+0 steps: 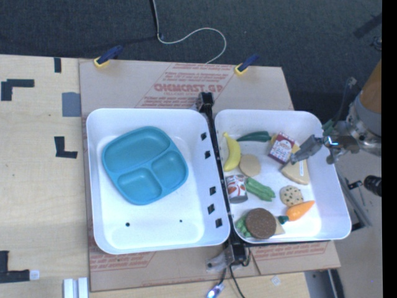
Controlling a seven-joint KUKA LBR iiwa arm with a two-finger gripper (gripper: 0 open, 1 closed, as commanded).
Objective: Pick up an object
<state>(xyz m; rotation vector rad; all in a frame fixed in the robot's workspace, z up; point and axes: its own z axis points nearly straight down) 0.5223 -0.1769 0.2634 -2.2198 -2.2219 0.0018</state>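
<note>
The right bin [329, 228] holds several toy foods: a banana [231, 152], a green pepper [254, 136], a small red box [281, 148], a tan wedge [298, 174], a soup can [236, 188], a cookie [290, 195], a carrot [301, 210] and a burger [260, 223]. My gripper [317, 153] hangs over the bin's right side, just above the tan wedge and to the right of the red box. Its fingers are spread open with nothing between them.
The left bin [99, 228] holds a blue divided plate [144, 164]. A black divider [212, 160] runs between the bins. A pale round biscuit [250, 165] and a green pickle [260, 189] lie mid-bin. A cable [186, 39] lies behind the bench.
</note>
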